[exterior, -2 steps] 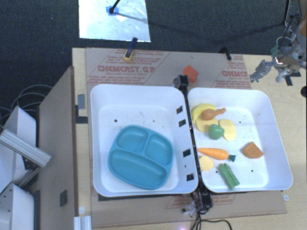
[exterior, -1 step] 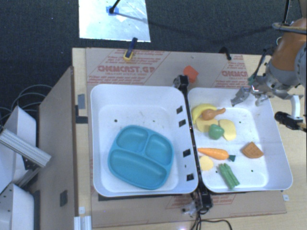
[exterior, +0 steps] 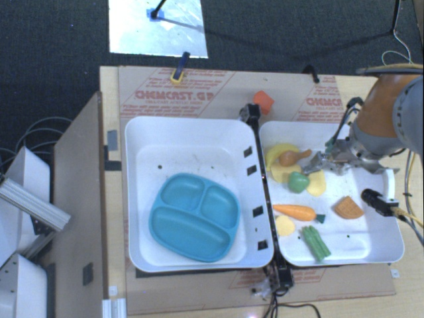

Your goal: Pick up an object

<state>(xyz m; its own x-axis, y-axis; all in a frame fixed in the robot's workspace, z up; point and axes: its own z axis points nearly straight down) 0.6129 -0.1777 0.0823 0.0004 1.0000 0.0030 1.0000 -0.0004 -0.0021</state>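
Note:
The right bin (exterior: 377,247) holds several toy foods. A brown drumstick (exterior: 293,156) lies on a yellow piece (exterior: 278,164), with a green pepper (exterior: 298,182) just below it. An orange carrot (exterior: 295,212), a small yellow round (exterior: 285,226), a green cucumber (exterior: 317,242) and a tan bread wedge (exterior: 348,208) lie nearer the front. My gripper (exterior: 319,162) is low over the bin's upper middle, its tip just right of the drumstick and above the pepper. Nothing is visibly held.
The left bin (exterior: 152,138) carries a blue divided plate (exterior: 195,216). An orange block (exterior: 264,101) sits on the cardboard behind the bins. The arm's orange band (exterior: 387,101) hangs over the right bin's far right corner, and a black part (exterior: 376,202) juts out beside the bread.

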